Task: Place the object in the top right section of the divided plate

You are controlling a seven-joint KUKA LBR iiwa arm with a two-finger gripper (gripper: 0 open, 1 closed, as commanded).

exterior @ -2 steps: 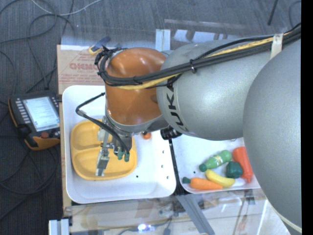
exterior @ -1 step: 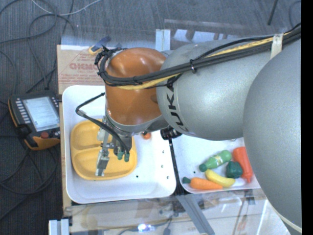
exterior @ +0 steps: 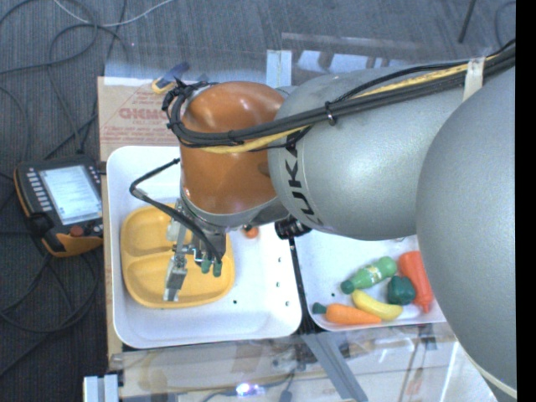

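plate point(exterior: 151, 254): yellow, divided, set in left bin point(exterior: 121, 325) | gripper point(exterior: 191, 266): hung over plate's right half, finger state cannot be told | object: cannot be identified on plate | toy vegetables point(exterior: 381, 287): heaped in right bin point(exterior: 314, 275), well apart from plate | pendant point(exterior: 59, 203): left of plate, outside bin

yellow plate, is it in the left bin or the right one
In the left bin: the yellow plate lies flat on its white floor, under the hand.

Divided plate point(exterior: 146, 262) in left bin point(exterior: 251, 308), tool point(exterior: 194, 262) over plate's right side, toy vegetables point(exterior: 381, 291) in right bin point(exterior: 322, 262)
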